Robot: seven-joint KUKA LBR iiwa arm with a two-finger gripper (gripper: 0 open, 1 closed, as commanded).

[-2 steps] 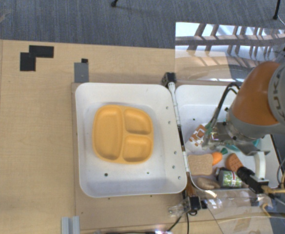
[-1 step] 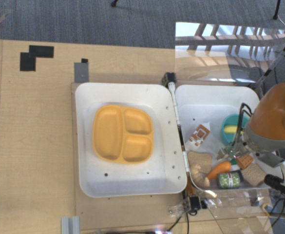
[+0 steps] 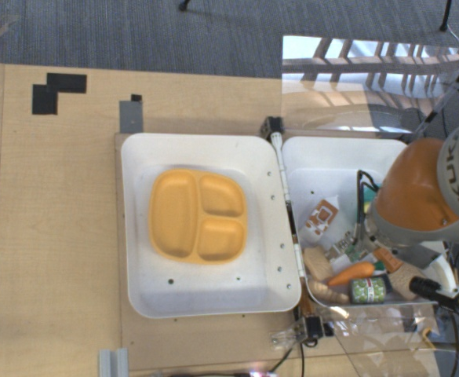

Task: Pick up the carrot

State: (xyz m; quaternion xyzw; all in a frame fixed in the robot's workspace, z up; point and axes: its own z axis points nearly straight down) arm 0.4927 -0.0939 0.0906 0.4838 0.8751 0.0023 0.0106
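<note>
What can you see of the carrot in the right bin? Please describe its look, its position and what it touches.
The carrot is small, orange and smooth, so it looks like a plastic toy. It lies on its side near the front of the right bin, running left to right, its right end slightly farther back. A green can lies just in front of it, and a beige item sits at its left end; true contact is unclear. The arm hangs above its right end and hides part of it.

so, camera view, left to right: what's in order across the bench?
Black L-shaped mark → yellow divided plate in the left bin → patterned card in the right bin → carrot → arm's orange band.
</note>
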